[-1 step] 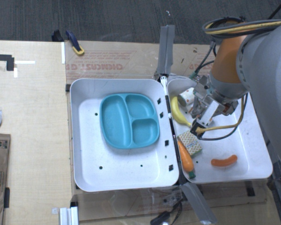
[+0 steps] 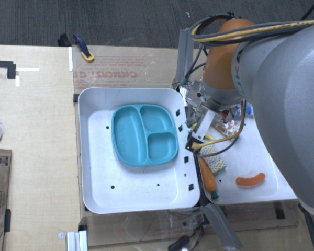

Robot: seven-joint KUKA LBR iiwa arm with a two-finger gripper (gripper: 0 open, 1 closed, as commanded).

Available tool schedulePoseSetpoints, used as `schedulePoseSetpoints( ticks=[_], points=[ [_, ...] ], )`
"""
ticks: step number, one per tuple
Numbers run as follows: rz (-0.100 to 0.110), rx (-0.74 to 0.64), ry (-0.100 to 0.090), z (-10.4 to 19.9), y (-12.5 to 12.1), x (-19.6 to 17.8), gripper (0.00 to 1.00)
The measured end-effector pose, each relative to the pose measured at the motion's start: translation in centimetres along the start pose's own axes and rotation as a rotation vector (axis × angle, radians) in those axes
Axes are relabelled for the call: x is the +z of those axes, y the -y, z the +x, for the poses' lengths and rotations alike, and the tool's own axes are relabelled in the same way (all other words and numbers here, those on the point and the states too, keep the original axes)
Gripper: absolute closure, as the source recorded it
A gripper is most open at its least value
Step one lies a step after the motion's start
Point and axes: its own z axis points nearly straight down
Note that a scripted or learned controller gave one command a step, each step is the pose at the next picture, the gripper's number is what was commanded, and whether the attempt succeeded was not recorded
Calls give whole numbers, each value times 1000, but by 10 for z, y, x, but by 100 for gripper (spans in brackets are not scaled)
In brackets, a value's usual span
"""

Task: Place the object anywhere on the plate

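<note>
A blue divided plate [image 2: 145, 134] lies in the left white bin [image 2: 94, 182], with nothing on it. My gripper [image 2: 199, 122] hangs low over the left edge of the right bin [image 2: 254, 156], just beside the wall between the two bins. Below it in the right bin lie an orange carrot [image 2: 207, 180], a pale speckled block [image 2: 215, 163] and an orange-red sausage [image 2: 250, 180]. A small colourful item [image 2: 228, 125] sits just right of the gripper, partly hidden by the arm. No object is seen in the gripper.
The grey arm with its orange band [image 2: 225, 61] covers most of the right bin. A cardboard sheet [image 2: 120, 67] lies behind the left bin. A yellow-and-blue clamp [image 2: 83, 48] sits at the bench's back edge.
</note>
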Motion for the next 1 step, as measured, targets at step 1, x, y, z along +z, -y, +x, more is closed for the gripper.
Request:
schedulePoseSetpoints(
  ticks=[1],
  points=[
    [-1, 31, 0, 37, 40, -12, 100]
  ],
)
